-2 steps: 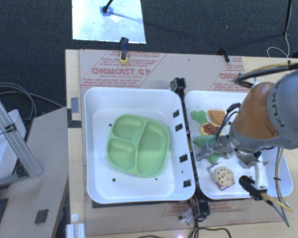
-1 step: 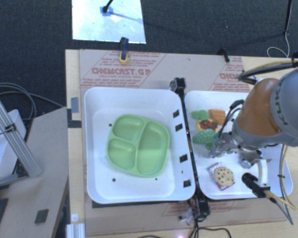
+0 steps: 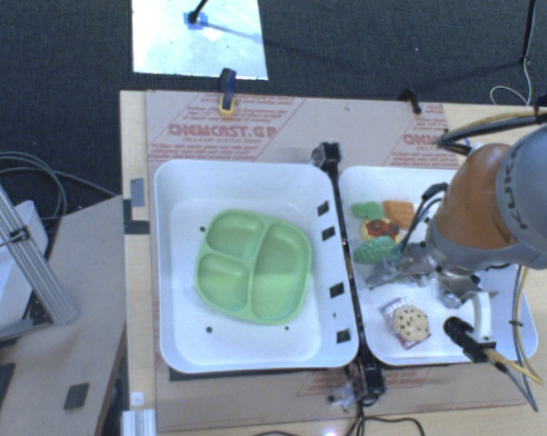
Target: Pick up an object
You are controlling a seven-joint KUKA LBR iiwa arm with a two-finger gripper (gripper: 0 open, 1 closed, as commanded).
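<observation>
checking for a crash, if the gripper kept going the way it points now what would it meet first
Most likely the green toy right at the tip of the gripper, which points toward the divider between the bins; depth is unclear from above.

The two white bins (image 3: 246, 175) look like smooth plastic with a faint sheen; the green divided plate (image 3: 253, 265) in the left one is matt plastic, its moulded hollows softly shaded; the board (image 3: 283, 121) beneath is pale, flat and matt — printed with red lettering, like protective paper over a sheet; the arm's orange band (image 3: 473, 198) is glossy; the cookie (image 3: 408, 322) sits in shiny clear wrap — crinkled; the floor (image 3: 55, 62) is dark, rough carpet.
</observation>
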